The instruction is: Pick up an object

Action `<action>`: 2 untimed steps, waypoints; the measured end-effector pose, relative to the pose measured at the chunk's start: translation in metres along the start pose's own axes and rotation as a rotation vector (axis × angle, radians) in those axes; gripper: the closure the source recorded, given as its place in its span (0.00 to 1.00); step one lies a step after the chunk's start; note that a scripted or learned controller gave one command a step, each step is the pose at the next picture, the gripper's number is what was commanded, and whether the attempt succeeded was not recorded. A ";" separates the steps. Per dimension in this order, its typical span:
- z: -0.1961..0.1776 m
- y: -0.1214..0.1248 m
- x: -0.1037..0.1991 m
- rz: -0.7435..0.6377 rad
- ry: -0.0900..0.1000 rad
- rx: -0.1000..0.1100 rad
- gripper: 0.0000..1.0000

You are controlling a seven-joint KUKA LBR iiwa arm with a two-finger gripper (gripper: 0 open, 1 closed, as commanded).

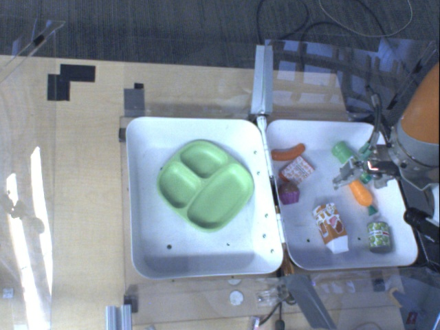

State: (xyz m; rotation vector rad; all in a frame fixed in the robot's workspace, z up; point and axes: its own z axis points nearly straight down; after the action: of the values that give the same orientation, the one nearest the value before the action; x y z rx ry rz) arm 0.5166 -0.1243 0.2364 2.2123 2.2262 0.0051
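Gripper at right of frame, low in right bin, finger state impossible to tell, apparently just above orange carrot; best lowered squarely astride it, clear of green object and small can.

A green three-compartment plate lies in the left white bin; black cables trail behind the bench.
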 end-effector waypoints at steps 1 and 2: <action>0.043 0.031 -0.064 -0.035 -0.001 0.000 0.00; 0.143 0.059 -0.079 -0.044 0.000 0.000 0.00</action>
State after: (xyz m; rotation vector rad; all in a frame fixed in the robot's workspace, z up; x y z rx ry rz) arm 0.5764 -0.2034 0.0940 2.1629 2.2744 0.0057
